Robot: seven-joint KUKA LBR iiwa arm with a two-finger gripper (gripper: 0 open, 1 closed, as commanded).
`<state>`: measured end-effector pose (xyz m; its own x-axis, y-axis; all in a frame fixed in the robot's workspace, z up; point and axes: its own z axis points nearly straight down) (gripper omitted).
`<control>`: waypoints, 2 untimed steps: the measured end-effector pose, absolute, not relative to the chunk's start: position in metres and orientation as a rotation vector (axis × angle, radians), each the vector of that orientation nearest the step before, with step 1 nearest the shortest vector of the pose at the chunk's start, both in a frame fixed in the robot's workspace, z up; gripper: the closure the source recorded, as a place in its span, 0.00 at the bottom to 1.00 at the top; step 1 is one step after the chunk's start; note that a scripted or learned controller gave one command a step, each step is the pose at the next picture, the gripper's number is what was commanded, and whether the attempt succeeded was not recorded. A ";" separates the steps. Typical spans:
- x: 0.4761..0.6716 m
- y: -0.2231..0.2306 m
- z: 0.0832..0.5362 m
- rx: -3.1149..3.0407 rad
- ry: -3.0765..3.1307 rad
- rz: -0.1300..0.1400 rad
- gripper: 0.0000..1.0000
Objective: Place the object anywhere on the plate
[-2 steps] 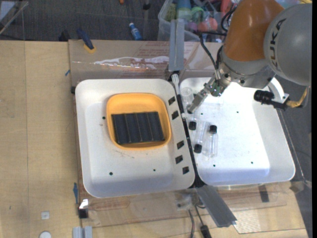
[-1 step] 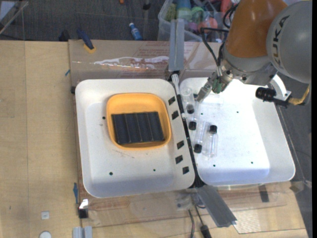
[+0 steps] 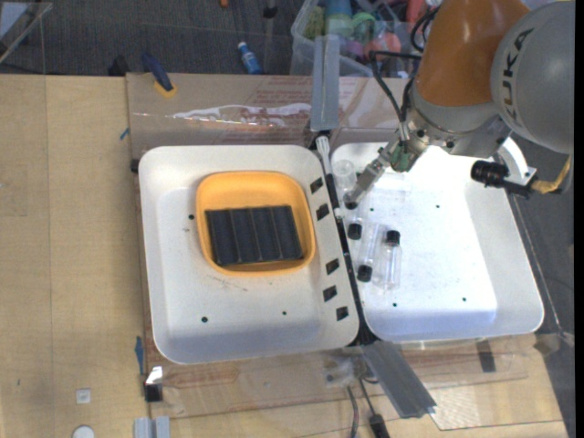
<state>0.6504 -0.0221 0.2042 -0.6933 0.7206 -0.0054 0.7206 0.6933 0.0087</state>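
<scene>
Clear object [image 3: 390,255] in right bin [image 3: 474,272], near jaws [image 3: 349,192].

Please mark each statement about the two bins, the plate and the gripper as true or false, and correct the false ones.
1. The orange plate lies in the left bin. True.
2. A dark ribbed object lies on the plate. True.
3. The plate stands in the right bin. False: it is in the left bin.
4. The gripper hangs above the plate. False: it is at the right bin's left edge, near the divider.
5. A small clear object with a black cap lies in the right bin. True.
</scene>
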 end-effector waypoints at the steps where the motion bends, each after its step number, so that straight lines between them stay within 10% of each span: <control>1: 0.652 -0.022 0.215 1.227 2.877 0.015 1.00; 2: 0.652 -0.023 0.215 1.228 2.877 0.015 0.00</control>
<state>0.6519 -0.0225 0.2153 -0.6919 0.7220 -0.0088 0.7218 0.6919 0.0144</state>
